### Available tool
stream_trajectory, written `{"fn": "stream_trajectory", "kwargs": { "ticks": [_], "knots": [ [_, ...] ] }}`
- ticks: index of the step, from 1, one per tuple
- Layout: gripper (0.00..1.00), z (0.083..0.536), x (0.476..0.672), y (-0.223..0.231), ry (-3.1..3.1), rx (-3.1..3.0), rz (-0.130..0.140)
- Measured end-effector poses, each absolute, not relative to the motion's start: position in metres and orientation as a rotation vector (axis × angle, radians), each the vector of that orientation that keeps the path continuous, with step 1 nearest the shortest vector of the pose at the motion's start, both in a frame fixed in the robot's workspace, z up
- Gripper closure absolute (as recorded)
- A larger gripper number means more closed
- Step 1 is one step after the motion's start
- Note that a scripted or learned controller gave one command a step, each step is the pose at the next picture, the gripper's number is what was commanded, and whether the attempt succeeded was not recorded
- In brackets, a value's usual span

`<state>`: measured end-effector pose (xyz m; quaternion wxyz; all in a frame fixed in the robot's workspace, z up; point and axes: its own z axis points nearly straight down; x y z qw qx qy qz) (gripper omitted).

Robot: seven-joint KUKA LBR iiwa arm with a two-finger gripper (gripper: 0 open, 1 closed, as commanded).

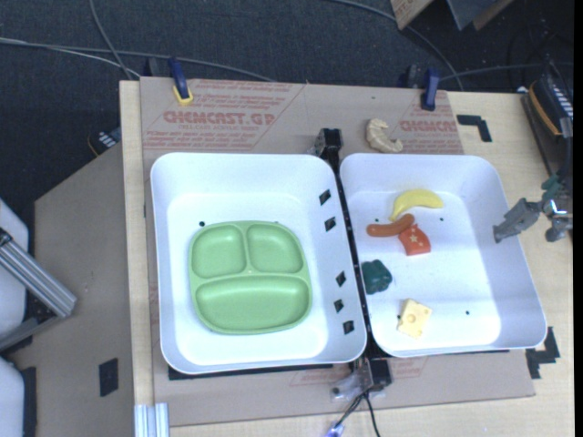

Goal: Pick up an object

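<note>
The right bin (510, 330) holds several small items: a yellow banana (416, 201), a red sausage (390, 228) with a red block (416, 241) touching it, a dark green lump (376, 276) by the left wall, and a yellow cheese wedge (414, 319) near the front. My gripper (536, 228) hangs over that bin's right rim, well to the right of all the items. It is open, with one grey finger (515, 220) pointing down-left, and nothing sits between the fingers.
The left bin (173, 189) carries a green divided plate (250, 276). A beige toy (383, 136) lies on the cardboard behind the right bin. Blue clamps (181, 82) hold the board's back edge. Cables run across the dark floor behind.
</note>
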<state>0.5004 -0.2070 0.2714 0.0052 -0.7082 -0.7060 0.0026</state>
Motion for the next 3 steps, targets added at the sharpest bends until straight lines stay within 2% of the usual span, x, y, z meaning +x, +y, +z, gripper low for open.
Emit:
{"fn": "stream_trajectory", "kwargs": {
  "ticks": [1,2,3],
  "knots": [
    [0.00,0.276,0.503,-0.207,-2.221,-2.220,0.000],
    [0.00,0.232,0.505,-0.212,-2.217,-2.218,0.003],
    [0.00,0.183,0.495,-0.209,-2.216,-2.217,0.003]
  ]
}}
